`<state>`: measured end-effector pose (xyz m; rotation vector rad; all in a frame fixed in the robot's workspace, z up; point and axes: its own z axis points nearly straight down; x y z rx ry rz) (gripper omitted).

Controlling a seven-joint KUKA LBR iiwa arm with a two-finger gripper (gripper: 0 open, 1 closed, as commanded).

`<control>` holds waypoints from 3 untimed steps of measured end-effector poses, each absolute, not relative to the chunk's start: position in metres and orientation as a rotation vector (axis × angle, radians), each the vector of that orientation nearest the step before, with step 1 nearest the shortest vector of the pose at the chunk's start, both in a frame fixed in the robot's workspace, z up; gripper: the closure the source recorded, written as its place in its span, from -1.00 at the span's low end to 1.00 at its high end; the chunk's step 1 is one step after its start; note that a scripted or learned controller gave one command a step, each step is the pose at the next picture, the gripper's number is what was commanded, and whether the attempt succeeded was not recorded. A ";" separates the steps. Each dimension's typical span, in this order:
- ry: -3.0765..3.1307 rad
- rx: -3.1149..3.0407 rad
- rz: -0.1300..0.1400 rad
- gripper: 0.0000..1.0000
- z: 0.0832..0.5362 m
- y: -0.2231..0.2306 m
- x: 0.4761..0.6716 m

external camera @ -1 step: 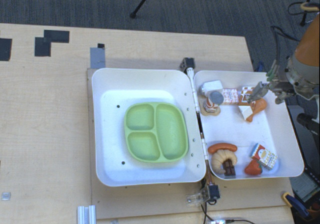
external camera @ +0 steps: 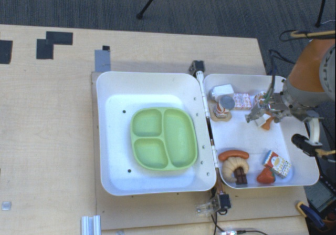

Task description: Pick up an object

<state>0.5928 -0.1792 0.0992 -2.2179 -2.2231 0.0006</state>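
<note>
My gripper (external camera: 260, 111) hangs low over the upper right part of the right bin (external camera: 302, 176), with the grey arm and its orange band coming in from the right. A small orange piece (external camera: 266, 123) lies just under and beside the gripper's tip. To its left a pink patterned packet (external camera: 241, 101) lies flat. Further left are a white and grey block (external camera: 221, 92) and a round tan cookie-like item (external camera: 221, 113).
The front of the right bin holds a hot dog (external camera: 233, 154), a tan pastry with a dark piece (external camera: 237, 170), a red strawberry-like item (external camera: 265, 176) and a small colourful carton (external camera: 277, 164). In the left bin (external camera: 113, 123) a green divided plate (external camera: 163, 138) lies flat.
</note>
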 end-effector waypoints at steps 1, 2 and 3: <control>-2.227 -2.211 0.003 -1.00 0.085 -0.193 0.633; -2.231 -2.209 0.005 1.00 0.099 -0.194 0.634; -2.231 -2.217 -0.007 1.00 0.207 -0.125 0.640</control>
